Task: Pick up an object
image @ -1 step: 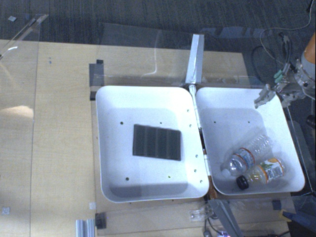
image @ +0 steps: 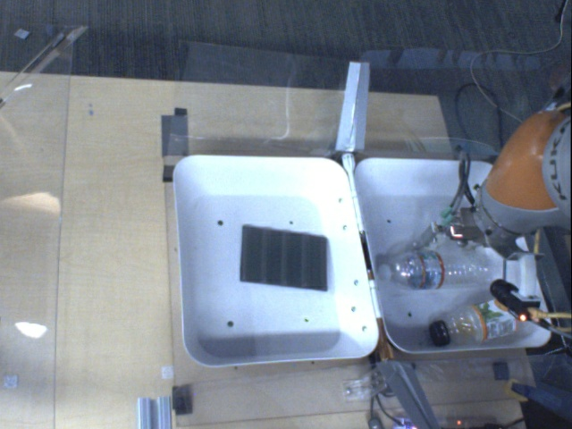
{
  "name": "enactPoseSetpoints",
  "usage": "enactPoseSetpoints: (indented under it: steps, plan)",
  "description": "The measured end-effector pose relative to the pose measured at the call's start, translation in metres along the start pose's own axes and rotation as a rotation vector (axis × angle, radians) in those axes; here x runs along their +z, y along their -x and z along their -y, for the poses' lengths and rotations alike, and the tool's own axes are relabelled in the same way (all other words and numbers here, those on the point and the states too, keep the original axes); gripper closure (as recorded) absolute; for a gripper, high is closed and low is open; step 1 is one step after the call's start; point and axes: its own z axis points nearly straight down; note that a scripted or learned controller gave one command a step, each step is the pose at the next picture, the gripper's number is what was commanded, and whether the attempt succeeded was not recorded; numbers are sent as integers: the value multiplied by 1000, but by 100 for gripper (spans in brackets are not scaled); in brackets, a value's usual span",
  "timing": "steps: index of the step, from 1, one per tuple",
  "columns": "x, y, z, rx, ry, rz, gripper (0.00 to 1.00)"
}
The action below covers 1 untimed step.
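pale wooden bench [image: 89, 266] under two white bins [image: 192, 239]; dark carpet [image: 223, 7] beyond

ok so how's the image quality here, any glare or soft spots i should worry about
In the camera view, pale glare patches sit on the clear sheet at left; the clear bottle in the right bin is hard to make out against the white floor; the left bin has soft shadow along its lower wall; the orange arm looks slightly blurred; the whole picture is grainy.
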Motion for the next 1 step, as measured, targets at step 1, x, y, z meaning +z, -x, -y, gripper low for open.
enactPoseSetpoints:
  steps: [1]
  plan:
    - [5, -44, 31, -164, 10, 2, 0]
